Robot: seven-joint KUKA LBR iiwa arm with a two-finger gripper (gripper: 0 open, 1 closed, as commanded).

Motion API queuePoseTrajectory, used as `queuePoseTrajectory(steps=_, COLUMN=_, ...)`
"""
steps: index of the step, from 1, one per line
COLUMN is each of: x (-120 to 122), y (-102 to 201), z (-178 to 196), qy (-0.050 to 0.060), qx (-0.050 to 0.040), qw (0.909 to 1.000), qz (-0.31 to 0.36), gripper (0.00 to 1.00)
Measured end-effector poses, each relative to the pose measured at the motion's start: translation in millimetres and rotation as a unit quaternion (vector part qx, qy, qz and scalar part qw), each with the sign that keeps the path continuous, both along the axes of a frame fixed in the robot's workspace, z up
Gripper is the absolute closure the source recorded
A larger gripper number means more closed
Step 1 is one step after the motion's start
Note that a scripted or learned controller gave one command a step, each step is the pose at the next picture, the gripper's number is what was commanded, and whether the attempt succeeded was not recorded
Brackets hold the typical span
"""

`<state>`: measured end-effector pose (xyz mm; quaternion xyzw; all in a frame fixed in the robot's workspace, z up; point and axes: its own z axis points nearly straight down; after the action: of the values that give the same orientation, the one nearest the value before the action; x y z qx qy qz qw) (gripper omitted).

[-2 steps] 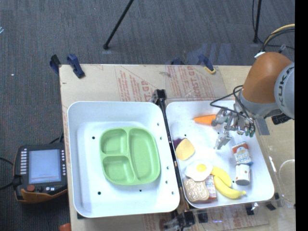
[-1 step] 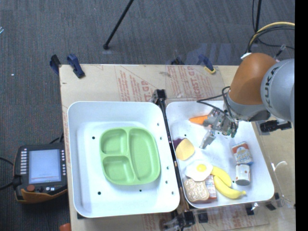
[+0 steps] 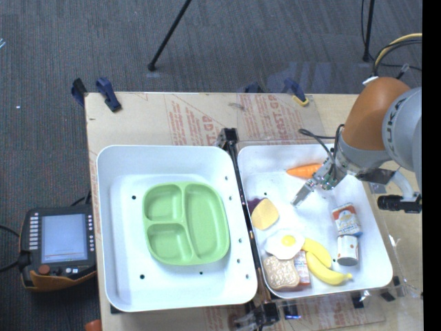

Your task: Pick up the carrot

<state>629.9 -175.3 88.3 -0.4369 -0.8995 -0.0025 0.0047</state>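
— Where? Small orange tapered plastic carrot (image 3: 304, 172), lying flat near the far wall of the right white bin (image 3: 275, 158).
— Handling? Probably light, stiff, slick; best pinched across the thicker middle.
— Pincer (image 3: 313, 187)? Just beside the carrot, angled down-left from the right. Spread of it: cannot tell; nothing seen held.

We note an orange carrot (image 3: 305, 171) in the right white bin (image 3: 258, 158). The left white bin (image 3: 110, 185) holds a pale green divided tray (image 3: 186, 223). In the right bin we log a yellow banana (image 3: 321, 261), a fried egg (image 3: 284, 243) white with a yellow yolk, a tan-yellow chip (image 3: 264, 214), a speckled brown cracker (image 3: 280, 272) and a white carton (image 3: 345, 220) with a red-orange label. The arm's (image 3: 386, 126) band is orange, its body grey. The bench (image 3: 172, 119) is tan with red print.
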Motion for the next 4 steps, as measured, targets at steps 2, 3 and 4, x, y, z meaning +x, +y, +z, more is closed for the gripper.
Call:
queuePoseTrajectory(steps=2, x=15.1, y=1.9, z=-0.9, qy=-0.002, qx=-0.0046, qw=0.986, qz=-0.167, gripper=0.0)
queuePoseTrajectory(steps=3, x=14.5, y=1.0, z=-0.4, qy=-0.002, qx=-0.005, qw=0.9641, qz=-0.266, gripper=0.0)
queuePoseTrajectory(steps=4, x=16.7, y=-24.1, z=0.4, qy=-0.001, qx=-0.0028, qw=0.9038, qz=-0.428, gripper=0.0)
